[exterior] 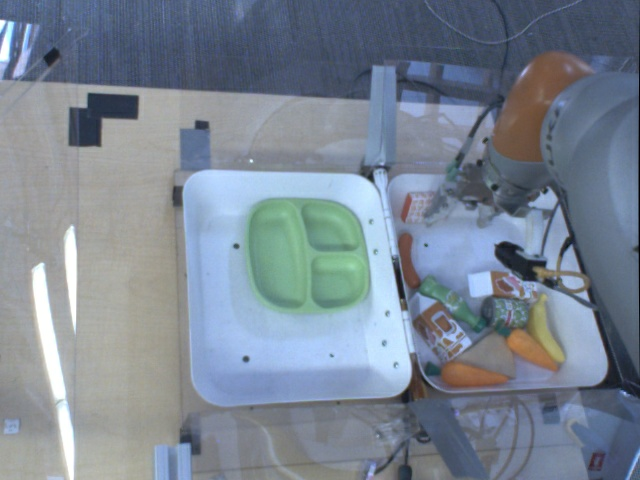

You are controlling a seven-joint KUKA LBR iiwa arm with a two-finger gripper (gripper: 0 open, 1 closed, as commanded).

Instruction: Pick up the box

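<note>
A small orange-and-white box (411,206) lies in the far left corner of the right bin (590,368). My gripper (437,204) hangs just to the right of it, very close, on the grey arm with the orange band. A second box (441,330), brown and orange with white print, lies flat near the bin's front left. A white carton with red print (508,286) sits further right.
The right bin also holds a red sausage (405,258), a green bottle (451,299), a can (508,314), a banana (546,330), two carrots (475,375) and a bread slice (494,354). A green divided plate (306,255) lies in the left bin (215,368).
</note>
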